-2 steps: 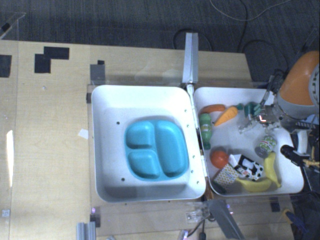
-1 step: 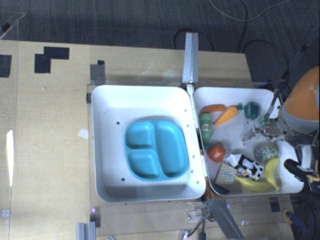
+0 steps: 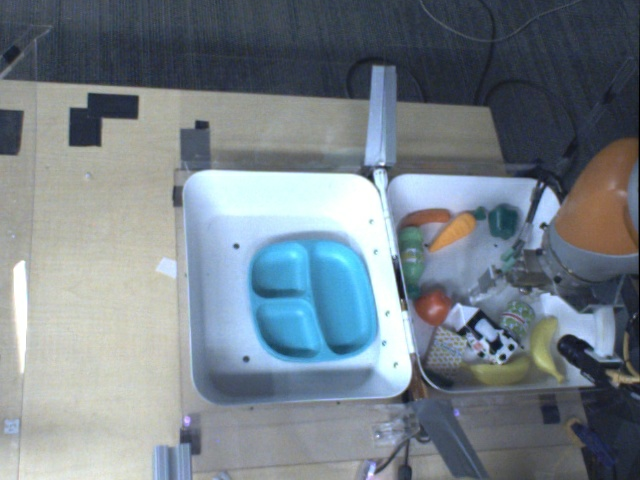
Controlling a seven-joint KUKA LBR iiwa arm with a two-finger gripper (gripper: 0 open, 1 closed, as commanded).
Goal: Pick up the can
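Two bins, with can (image 3: 517, 316) sitting in the right bin (image 3: 470, 180) just beside banana (image 3: 545, 346), close under the jaws. Probably light, rigid, slick, so grab across the round sides. Can't tell if jaws open or closed.

The arm (image 3: 600, 208) is running off the right edge, its orange band cut short there. Its wrist is covering part of the right bin (image 3: 455, 183), and the gripper (image 3: 505, 273) beneath is showing as a blur of grey metal, fingers too indistinct to read. The can (image 3: 517, 316) is peeking out just below it, partly masked, label unreadable. A black-and-white object (image 3: 490, 340) is lying over the patterned thing (image 3: 448, 348) beside it, hiding part. A banana (image 3: 545, 346) is sitting partly under dark hardware at the edge.
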